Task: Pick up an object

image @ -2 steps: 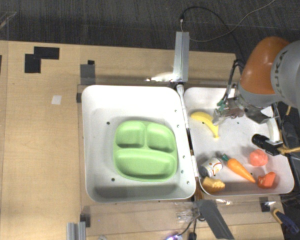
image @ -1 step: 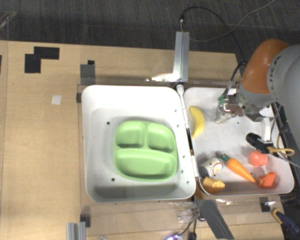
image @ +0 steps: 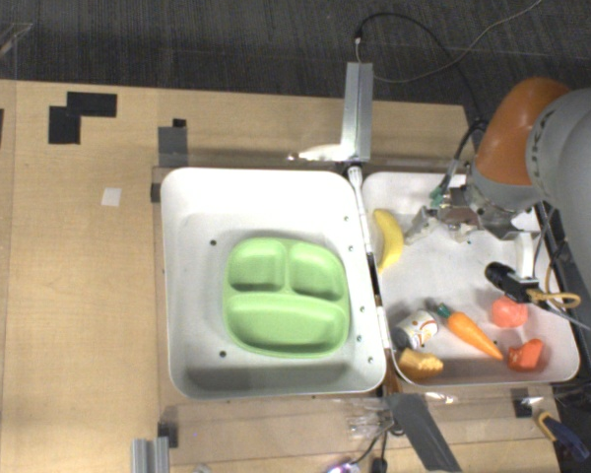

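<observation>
The gripper (image: 451, 212) hangs over the far part of the right bin (image: 424, 180), near its back wall, and I cannot tell its state because the wrist and cables cover it. Nothing is seen held by it.

The main risk, in my judgement, is a miss. The banana (image: 387, 238) lies close against the left wall of this bin, so one side of the claw could hit the wall or the divider between the 2 bins (image: 366, 264) before it closes, and the curved fruit could slip away. The other things sit crowded at the near edge: the carrot (image: 469, 332) is next to a small white-and-dark object (image: 418, 332), with a yellow-brown piece (image: 421, 365) just beside them, so a grasp there may catch 2 things or push them apart.

The banana is the nearest object to the claw, just to its left and a little nearer to the camera. A pink piece (image: 509, 312) and a red piece (image: 526, 354) lie well apart from it, toward the near right corner. The left bin holds a green divided plate (image: 285, 296).
</observation>
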You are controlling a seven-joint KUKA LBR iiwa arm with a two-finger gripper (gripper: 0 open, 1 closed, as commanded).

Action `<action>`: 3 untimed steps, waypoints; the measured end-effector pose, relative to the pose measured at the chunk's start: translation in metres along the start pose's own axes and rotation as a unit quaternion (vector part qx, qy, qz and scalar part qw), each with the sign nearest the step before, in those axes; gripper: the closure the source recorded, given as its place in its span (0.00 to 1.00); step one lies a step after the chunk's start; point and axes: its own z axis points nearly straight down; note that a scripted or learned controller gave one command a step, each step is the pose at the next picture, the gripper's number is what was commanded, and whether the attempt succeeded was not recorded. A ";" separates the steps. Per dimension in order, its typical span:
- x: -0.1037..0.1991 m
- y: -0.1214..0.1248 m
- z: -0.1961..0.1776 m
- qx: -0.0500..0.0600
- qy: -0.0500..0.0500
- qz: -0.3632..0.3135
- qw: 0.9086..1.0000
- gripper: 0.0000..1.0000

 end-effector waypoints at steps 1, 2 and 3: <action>0.037 0.030 0.001 0.000 0.000 -0.002 1.000 0.00; 0.003 0.024 0.001 0.001 0.000 -0.005 1.000 0.00; 0.042 -0.076 -0.017 0.003 0.002 -0.046 0.999 0.00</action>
